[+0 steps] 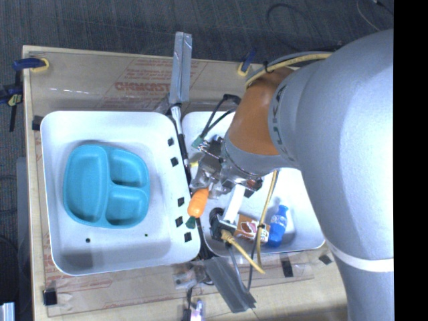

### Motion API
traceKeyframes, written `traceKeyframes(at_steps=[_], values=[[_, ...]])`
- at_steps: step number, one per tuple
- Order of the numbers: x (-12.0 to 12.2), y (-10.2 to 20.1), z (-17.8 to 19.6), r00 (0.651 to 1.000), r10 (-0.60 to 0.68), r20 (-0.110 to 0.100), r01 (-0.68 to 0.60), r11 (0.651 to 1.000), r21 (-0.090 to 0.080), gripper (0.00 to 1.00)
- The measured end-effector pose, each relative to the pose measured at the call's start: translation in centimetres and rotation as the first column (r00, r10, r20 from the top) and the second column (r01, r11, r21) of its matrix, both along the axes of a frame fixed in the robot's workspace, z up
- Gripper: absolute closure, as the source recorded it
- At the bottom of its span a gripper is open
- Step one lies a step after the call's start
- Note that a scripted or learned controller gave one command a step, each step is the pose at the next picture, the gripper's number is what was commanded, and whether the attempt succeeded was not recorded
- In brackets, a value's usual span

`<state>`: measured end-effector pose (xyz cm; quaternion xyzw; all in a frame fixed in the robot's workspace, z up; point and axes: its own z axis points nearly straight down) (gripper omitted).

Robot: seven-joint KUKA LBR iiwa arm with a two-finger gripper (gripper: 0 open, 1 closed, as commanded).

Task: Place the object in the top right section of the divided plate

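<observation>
Gripper [200,196] is seen pinching an orange object [196,203] over the bins' divide, blue divided plate [105,184] set in left bin [67,253]

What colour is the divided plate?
Light blue; the plate lies in the left bin, clear in the camera view.

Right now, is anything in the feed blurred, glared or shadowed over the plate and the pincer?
Camera view: the blue divided plate is evenly lit but soft-edged; the arm looms large and hides much of the right bin; the pincer area is cluttered and slightly blurred beside an orange object.
</observation>
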<state>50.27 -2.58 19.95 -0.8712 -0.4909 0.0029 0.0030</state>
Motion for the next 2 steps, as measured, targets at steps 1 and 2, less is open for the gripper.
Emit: traceKeyframes(at_steps=[1,2], values=[[5.39,8.41,-0.52,0.995,0.101,0.001,-0.101,0.995,-0.002,1.0],[5.39,8.37,-0.51,0.995,0.101,0.001,-0.101,0.995,-0.002,0.0]])
